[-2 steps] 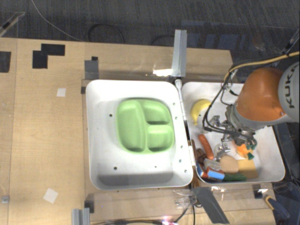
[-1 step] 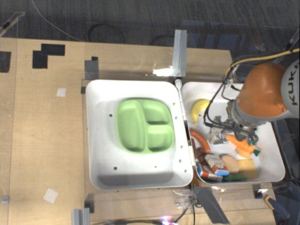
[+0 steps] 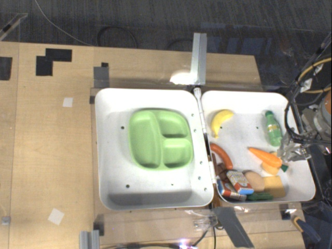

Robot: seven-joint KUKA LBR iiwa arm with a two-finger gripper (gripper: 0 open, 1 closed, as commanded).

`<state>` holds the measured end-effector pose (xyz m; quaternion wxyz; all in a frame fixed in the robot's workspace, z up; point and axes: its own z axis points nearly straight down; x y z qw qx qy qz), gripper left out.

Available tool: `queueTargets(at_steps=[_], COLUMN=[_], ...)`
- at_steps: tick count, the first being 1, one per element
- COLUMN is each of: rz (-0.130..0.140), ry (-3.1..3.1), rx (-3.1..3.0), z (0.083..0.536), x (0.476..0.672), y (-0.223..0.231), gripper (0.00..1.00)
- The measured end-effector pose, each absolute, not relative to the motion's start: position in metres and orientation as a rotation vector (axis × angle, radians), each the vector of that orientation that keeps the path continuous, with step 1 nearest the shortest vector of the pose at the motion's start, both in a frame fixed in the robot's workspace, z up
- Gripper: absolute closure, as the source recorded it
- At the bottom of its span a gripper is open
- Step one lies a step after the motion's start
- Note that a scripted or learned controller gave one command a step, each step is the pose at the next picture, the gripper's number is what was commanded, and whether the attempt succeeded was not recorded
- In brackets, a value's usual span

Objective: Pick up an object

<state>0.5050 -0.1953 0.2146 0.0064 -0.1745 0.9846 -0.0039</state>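
Desk (image 3: 46, 154): pale wood, with black squares at the far left corner; carries two white bins side by side.
Left bin (image 3: 111, 191): holds a green tray (image 3: 160, 139) with three compartments, set near the bin's middle.
Right bin (image 3: 301, 185): holds a heap of toy foods.
Banana (image 3: 220, 120): yellow, at the bin's upper left, apart from the rest.
Bottle (image 3: 273, 128): green, lying at the upper right.
Carrot (image 3: 265, 157): orange, pointing left, just beside the fingers.
Sausage (image 3: 222, 155): red, along the left wall.
Potato (image 3: 254, 179): tan, in the lower heap, touching a yellow block (image 3: 274, 185).
Arm (image 3: 317, 121): reaches in from the right, over the bin's right rim.
Fingers (image 3: 287, 154): low over the right side of the bin; apart or together, cannot tell.
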Motion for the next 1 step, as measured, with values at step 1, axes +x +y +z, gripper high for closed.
queueTargets(at_steps=[1], rz=[-0.005], ry=[2.961], rx=[-1.024], z=[0.1835], x=[0.5292], y=[-0.2049], gripper=[1.00])
